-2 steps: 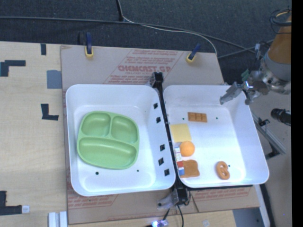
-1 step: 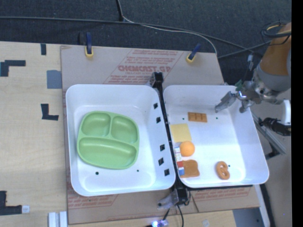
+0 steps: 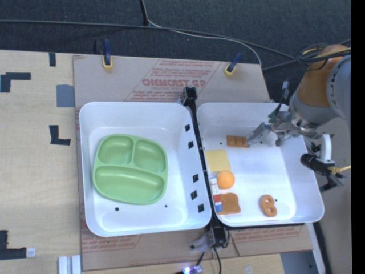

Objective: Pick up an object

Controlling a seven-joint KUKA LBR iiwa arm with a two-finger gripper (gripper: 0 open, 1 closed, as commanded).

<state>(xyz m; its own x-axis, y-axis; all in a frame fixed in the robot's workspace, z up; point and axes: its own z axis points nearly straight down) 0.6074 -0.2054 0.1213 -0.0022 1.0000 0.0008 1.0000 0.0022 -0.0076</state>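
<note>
Camera view: hand (image 3: 266, 129) low over right bin (image 3: 296, 210), fingers spread, nothing between them, just beside small brown waffle piece (image 3: 236, 141). Nothing lifted yet; closing and raising remain, by my reading

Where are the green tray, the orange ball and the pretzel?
green tray (image 3: 130, 169), camera view, the ridge between its compartments
orange ball (image 3: 226, 179), camera view, its middle
pretzel (image 3: 267, 205), camera view, its middle
</note>
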